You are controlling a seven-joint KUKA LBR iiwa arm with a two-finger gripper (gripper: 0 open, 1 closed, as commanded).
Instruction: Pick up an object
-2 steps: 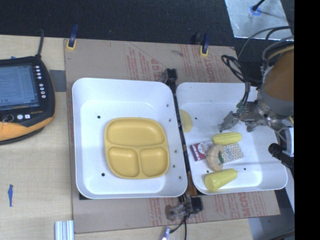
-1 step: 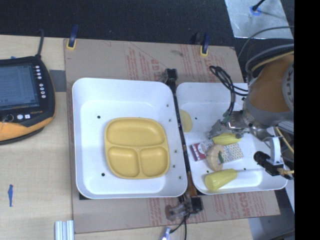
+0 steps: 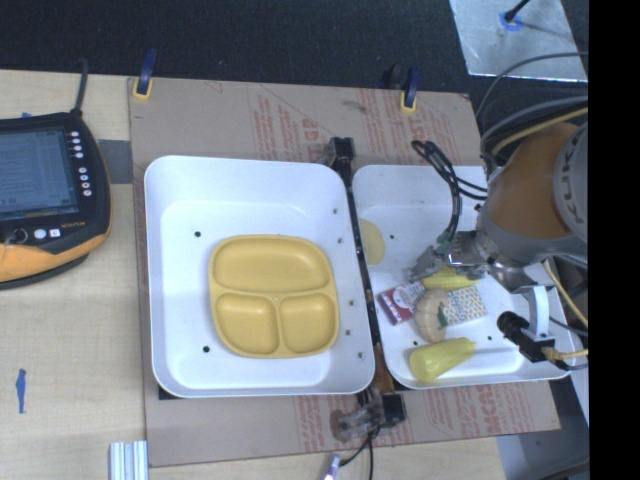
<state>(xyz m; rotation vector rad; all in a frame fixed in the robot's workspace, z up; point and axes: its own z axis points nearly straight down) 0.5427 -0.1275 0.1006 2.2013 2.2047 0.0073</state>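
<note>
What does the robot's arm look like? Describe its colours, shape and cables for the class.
The arm is thick and rounded, with a broad orange band and grey casing beside it. Black cables loop from it across the right bin. Its gripper is a dark grey metal assembly.

- The left bin (image 3: 170, 268) has a big yellow tray (image 3: 272, 295) in the middle. There is open white floor all around the tray, most of it along the top.
- The right bin (image 3: 400, 193) is crowded low down. A red and white packet (image 3: 398, 302), a round thing with a label (image 3: 447, 312) and a yellow-green thing (image 3: 438, 358) lie close together.
- The arm (image 3: 530, 193) and its black cables (image 3: 445, 183) cover the right side of that bin.
- The top left part of the right bin is open.
</note>
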